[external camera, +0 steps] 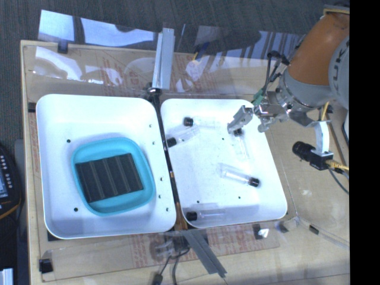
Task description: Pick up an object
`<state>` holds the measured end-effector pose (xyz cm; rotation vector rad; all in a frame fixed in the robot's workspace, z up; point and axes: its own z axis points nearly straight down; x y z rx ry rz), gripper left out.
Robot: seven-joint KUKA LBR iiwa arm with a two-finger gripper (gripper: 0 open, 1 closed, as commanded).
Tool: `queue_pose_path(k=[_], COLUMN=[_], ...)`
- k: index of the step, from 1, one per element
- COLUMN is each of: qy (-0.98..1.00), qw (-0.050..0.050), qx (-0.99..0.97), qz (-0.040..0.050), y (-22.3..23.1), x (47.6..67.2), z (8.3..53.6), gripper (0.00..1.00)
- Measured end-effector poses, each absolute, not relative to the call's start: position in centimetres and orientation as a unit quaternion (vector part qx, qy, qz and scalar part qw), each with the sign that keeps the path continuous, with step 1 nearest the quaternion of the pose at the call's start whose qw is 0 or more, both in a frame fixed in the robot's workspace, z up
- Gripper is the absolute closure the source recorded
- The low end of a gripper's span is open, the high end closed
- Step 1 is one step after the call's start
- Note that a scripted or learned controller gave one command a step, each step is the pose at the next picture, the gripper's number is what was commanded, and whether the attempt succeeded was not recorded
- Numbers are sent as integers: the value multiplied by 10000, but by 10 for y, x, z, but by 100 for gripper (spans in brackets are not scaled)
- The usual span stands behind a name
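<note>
Metal hand (240,122) over right bin (270,177), grip state unclear, clear black-capped tubes (237,175), ribbed teal tray (113,176)

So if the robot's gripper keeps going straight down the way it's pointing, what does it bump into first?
Probably the clear tube with a black cap lying just under the gripper in the right bin. Depth is hard to judge from this slanted view, so it could miss the tube and meet the bin floor instead.

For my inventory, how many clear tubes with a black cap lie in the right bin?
5, perhaps more under the gripper: upper left, left edge, under the gripper, centre right, and front rim of the right bin.
</note>
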<state>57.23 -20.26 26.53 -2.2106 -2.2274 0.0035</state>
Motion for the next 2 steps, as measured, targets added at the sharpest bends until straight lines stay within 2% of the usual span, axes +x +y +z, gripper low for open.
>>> queue_pose_path(k=[1,2], qy=[-6715,-6786], qw=[15,-2], qx=[-7410,-7345], qz=[11,0], y=[-170,-199], x=[549,612], z=[223,289], gripper=[0,0])
